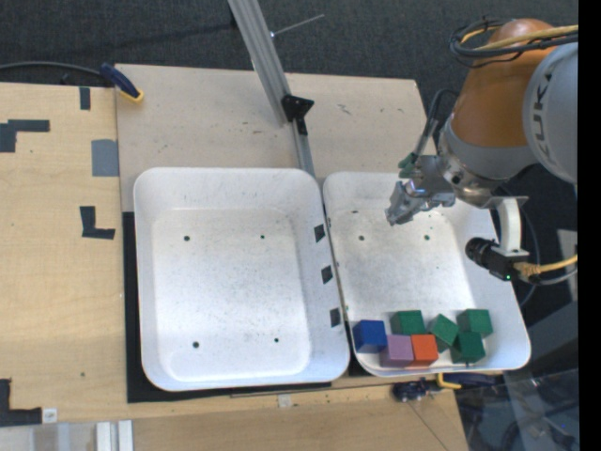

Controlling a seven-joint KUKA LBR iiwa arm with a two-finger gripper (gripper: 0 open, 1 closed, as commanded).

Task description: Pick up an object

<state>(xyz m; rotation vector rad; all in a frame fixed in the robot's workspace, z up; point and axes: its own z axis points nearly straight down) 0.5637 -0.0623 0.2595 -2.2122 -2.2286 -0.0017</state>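
Several small blocks lie bunched along the near edge of the right bin [376,252]: a blue block [370,334], a purple block [400,349], an orange block [424,348] and green blocks [408,322] [443,328] [475,322] [468,347]. My gripper [402,209] hangs over the far part of the right bin, well away from the blocks, pointing down and left. I see nothing between its fingers.
The left bin [150,252] sits beside the right one on a black mat. A slanted metal pole [268,59] with a black clamp rises behind the bins. A blue and yellow tool [122,81] lies on the bench at the far left.
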